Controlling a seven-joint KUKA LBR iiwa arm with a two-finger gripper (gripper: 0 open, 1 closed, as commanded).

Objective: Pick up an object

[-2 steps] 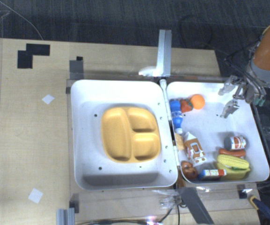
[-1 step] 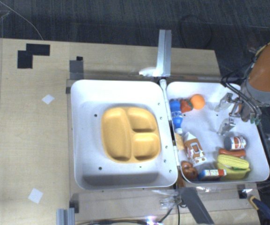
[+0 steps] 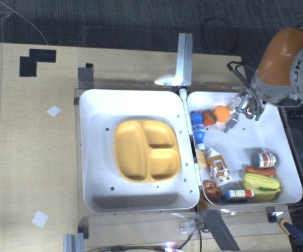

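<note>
Gripper (image 3: pixel 235 114), its grip state impossible to tell, hangs in the right bin (image 3: pixel 285 140) just beside the orange ball (image 3: pixel 222 113), which looks likely to roll off if nudged sideways.

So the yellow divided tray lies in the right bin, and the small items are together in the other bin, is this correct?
Not quite. The camera view shows the yellow divided tray in the left bin, not the right. The small items, such as the can and the corn, are in the right bin.
</note>
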